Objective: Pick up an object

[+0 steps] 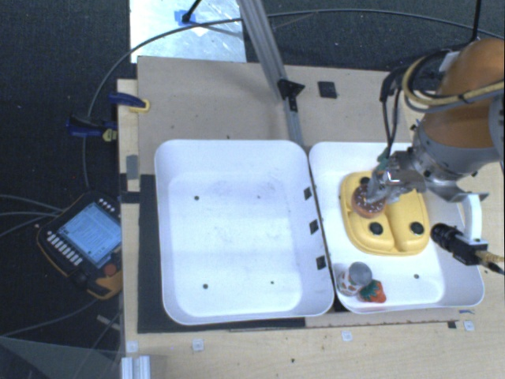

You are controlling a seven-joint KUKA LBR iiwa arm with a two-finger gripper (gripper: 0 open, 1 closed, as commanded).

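We are looking down on a desk carrying two white bins. In the right bin a yellow toy is lying, its long axis running toward the bin's near edge. The gripper is hanging directly over the toy's far end, above a brown ring-shaped patch. We cannot tell how the jaws are set. Near the toy's front-left corner, small grey and red objects are sitting.
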